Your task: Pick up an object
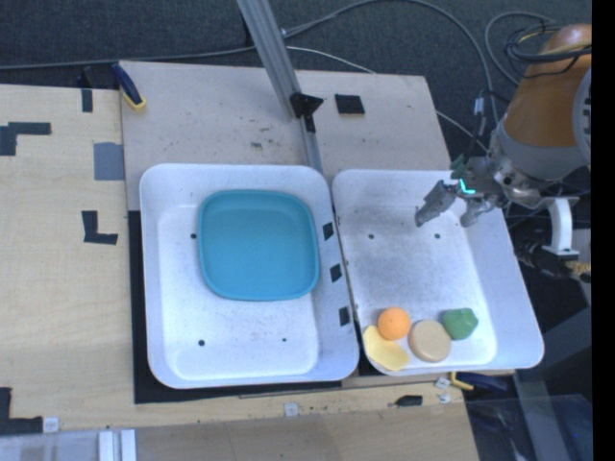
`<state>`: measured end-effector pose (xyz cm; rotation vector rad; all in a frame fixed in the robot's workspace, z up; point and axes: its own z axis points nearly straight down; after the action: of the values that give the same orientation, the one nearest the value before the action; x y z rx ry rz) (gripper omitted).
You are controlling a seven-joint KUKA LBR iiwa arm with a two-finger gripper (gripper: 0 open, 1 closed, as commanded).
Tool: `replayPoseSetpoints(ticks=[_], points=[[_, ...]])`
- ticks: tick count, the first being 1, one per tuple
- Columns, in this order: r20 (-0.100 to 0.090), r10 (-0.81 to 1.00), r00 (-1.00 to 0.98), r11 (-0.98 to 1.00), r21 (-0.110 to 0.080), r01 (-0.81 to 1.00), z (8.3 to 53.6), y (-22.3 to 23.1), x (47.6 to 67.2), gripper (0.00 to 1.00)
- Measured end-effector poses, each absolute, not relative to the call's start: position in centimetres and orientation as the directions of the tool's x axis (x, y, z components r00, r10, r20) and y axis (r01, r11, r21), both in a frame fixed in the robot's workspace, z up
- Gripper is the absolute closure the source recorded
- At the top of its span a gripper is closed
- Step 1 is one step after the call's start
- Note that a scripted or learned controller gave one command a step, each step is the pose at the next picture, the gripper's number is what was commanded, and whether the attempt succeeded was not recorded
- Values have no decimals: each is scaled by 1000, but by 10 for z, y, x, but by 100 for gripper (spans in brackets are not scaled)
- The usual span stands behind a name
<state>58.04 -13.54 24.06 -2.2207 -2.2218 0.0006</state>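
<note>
4 small items crowd the right bin's (500, 286) near corner, touching: orange ball (392, 323), tan disc (430, 340), green piece (460, 323), yellow piece (384, 354). Gripper (450, 209) hangs apart, fingers spread, empty; crowding risks a slipped grasp.

The orange ball (393, 324) and tan disc (430, 341) partly hide the yellow piece (382, 354).

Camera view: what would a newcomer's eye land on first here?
Probably the blue plate lying flat in the left bin. Next, the cluster at the right bin's near edge: an orange ball, a tan round piece, a green piece and a yellow piece. The gripper hovers open above that bin's far end.
</note>
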Motion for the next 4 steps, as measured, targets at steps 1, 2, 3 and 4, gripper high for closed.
replayPoseSetpoints(ticks=[1,2,3,4], points=[[0,1000,0,0,-1,1000,241,-135,580,0],[1,1000,-1,1,-4,1000,196,-128,581,0],[0,1000,0,0,-5,1000,147,-137,578,0],[1,1000,-1,1,-5,1000,94,-137,577,0]])
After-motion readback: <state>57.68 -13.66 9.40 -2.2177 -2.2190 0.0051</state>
